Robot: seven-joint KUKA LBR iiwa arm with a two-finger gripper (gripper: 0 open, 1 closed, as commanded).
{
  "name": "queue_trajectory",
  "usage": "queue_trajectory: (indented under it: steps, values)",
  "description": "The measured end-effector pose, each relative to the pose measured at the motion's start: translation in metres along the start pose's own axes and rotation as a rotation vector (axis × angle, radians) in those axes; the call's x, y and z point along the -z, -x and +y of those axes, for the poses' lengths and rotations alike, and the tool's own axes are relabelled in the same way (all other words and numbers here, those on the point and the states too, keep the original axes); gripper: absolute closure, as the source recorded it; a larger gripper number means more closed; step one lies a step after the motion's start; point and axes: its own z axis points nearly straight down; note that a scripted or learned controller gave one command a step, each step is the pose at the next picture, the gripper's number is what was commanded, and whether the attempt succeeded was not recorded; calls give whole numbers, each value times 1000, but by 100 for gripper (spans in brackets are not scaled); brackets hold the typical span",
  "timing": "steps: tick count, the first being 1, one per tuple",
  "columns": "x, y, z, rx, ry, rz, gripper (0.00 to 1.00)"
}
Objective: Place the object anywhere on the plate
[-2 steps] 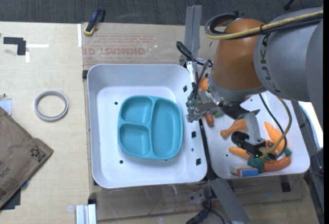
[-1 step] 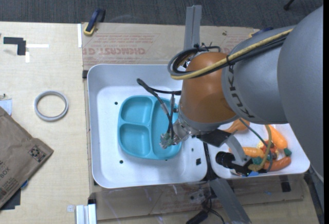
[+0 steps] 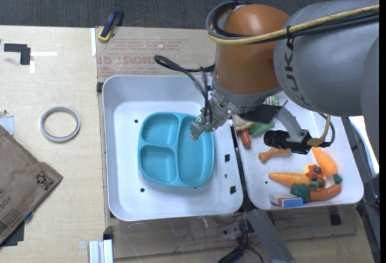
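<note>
Start at your far left: a grey tape ring [image 3: 60, 123] lies on the bare wooden bench [image 3: 54, 75], with a brown cardboard box [image 3: 21, 186] below it, both well apart from the work.

Next comes the left shallow white bin [image 3: 120, 195]. In it lies the turquoise plastic plate with three compartments [image 3: 175, 150], its long compartment running along the plate's right side, nearest the arm. White bin floor shows all round the plate, so you have room on every side.

The relation that counts: the two-finger gripper [image 3: 199, 129] hangs over the upper part of that long right compartment, just inside the plate's right rim. You cannot tell whether it is released or clenched, and nothing can be made out between its tips, so do not assume it carries anything.

To the right, past the grey arm with its orange band [image 3: 253, 50], the right white bin [image 3: 356, 186] holds the candidates: plastic toy carrots [image 3: 289, 178] and other small toy foods heaped near the lower right corner. The object, judged from this, lies to the gripper's right, across the wall between the bins, well apart from the plate. Its long axis runs roughly left to right.
</note>
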Motion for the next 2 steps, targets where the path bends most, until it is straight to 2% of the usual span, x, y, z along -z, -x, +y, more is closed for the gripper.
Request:
queue_trajectory:
  steps: [1, 2]
  values:
    - [1, 35, -79, 320, 1, 0, 100]
    - [-67, -23, -55, 460, 1, 1, 100]
